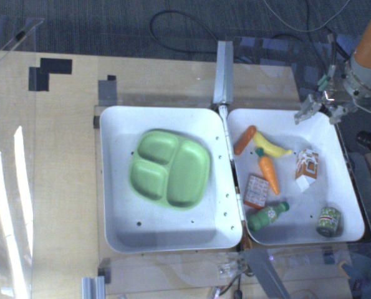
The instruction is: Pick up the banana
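banana (272, 146) in right bin, well apart from jaws

1. I see a yellow banana (272, 146) in the white right bin (347, 167).
2. Beside it lie two orange carrots (269, 174), a green bottle (266, 215) and a red-checked packet (257, 191).
3. A pale green divided plate (170, 168) sits in the white left bin (116, 167).
4. The tabletop (48, 167) is light wood with black marks at upper left.
5. The arm (369, 48) shows orange above grey.
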